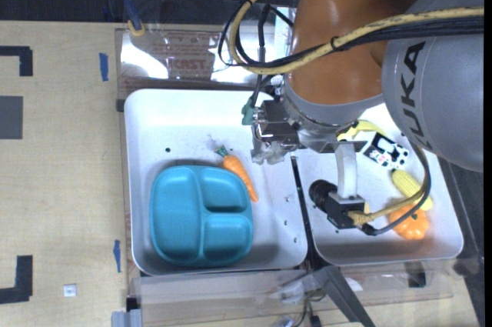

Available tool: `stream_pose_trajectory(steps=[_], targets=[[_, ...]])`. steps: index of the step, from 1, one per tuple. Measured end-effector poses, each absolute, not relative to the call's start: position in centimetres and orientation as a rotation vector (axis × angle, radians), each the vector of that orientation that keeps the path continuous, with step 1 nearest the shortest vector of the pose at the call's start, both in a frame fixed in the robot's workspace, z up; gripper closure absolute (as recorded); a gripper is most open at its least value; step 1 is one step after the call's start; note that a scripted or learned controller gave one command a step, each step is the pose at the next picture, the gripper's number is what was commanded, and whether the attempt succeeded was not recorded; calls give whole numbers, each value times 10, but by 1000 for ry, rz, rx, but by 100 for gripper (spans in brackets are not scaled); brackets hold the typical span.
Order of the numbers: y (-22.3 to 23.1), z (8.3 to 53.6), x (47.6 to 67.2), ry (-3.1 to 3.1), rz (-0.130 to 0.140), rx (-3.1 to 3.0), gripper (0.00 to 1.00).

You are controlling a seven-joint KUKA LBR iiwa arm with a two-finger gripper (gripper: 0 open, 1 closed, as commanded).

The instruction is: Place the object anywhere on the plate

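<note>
One carrot (240,173) touches the blue plate (201,221); corn (405,181) lies apart; fingers (269,155) hover by carrot, spread unclear.

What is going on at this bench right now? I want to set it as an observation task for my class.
A grey KUKA arm reaches in from the right, its gripper over the left bin, near the divide between the bins. A blue divided plate lies in that bin, with a toy carrot at its upper right rim. The right bin holds a yellow corn cob, an orange piece and a black-and-white block. The plate's compartments hold nothing yet.
</note>
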State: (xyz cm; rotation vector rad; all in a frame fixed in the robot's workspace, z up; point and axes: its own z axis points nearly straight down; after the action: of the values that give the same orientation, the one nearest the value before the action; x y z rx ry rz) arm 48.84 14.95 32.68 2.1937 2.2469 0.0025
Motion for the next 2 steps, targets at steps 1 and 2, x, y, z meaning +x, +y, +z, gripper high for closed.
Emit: stream_pose_trajectory(steps=[1,2], targets=[[215,355,524,2246,1,2197,100],[162,303,556,1472,-11,2778,100]])
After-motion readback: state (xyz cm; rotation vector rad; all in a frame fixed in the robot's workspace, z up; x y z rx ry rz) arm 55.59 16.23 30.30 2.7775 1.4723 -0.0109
